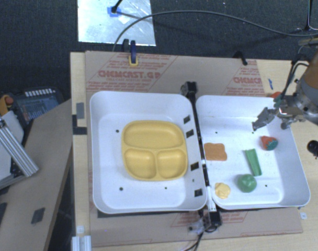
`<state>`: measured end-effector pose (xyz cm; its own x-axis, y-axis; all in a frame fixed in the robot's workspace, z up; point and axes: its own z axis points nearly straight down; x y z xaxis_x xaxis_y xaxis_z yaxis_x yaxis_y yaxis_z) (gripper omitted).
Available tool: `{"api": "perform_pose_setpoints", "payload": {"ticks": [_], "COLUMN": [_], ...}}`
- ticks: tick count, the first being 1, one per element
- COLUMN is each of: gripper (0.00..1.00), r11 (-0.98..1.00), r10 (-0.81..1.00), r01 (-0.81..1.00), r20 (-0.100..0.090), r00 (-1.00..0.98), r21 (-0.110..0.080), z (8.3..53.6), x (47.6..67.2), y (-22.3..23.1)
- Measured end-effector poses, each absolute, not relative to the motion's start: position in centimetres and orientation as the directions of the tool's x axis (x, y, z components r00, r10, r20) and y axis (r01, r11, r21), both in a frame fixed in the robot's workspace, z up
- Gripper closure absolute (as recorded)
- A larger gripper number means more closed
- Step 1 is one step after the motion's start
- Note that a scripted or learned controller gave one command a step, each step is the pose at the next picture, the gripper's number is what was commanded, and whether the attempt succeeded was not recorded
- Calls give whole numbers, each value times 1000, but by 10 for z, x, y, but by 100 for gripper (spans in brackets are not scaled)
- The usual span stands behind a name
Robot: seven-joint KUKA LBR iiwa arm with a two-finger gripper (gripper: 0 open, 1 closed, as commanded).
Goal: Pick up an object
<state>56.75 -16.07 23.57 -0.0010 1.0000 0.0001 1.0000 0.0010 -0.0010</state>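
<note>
The right bin (290,192) holds several small objects: a flat orange piece (215,151), a green stick (252,161), a round green item (247,183), a small yellow lump (222,190) and a red and teal ball (268,143). My gripper (273,121) hovers over the bin's upper right part, just above the red and teal ball and apart from it. It is open, and nothing sits between its fingers.
The left bin (104,140) holds a yellow divided plate (152,149). A black hinge strip (196,145) runs between the bins. Cables cross the dark floor behind the bench, and a metal sheet (116,13) lies at the back.
</note>
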Motion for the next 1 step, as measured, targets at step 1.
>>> {"api": "perform_pose_setpoints", "payload": {"ticks": [1], "gripper": [0], "r11": [1], "r10": [1000], "r01": [1000], "r20": [0], "r00": [-1], "r21": [-2], "z": [189], "x": [576], "y": [-163]}}
